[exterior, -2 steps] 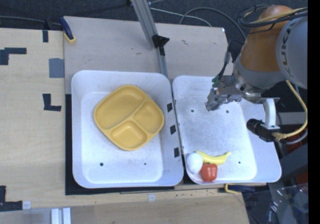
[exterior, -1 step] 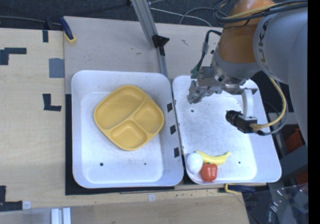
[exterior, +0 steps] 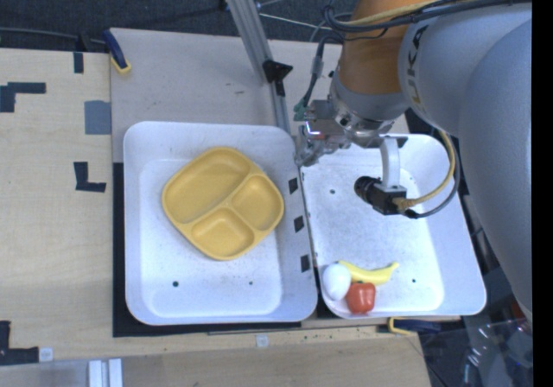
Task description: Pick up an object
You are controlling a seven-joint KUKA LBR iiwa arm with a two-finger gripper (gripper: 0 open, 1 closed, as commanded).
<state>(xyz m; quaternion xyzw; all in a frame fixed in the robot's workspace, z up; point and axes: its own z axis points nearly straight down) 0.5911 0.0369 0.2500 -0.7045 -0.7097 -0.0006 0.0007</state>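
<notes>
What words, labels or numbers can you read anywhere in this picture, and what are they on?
None can be read. Dark lettering runs down the grey arm beside its orange band, seen edge-on and too blurred to make out. The yellow divided plate, the white bins and the bench's black tape marks carry no text.

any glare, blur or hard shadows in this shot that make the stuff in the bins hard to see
Camera view: lighting is even and soft, with no hard shadows in either bin. The yellow divided plate is sharp. The banana, white egg-like item and red item are small and slightly soft. The gripper area is cluttered and blurry. The arm's grey shell looks out of focus.
</notes>
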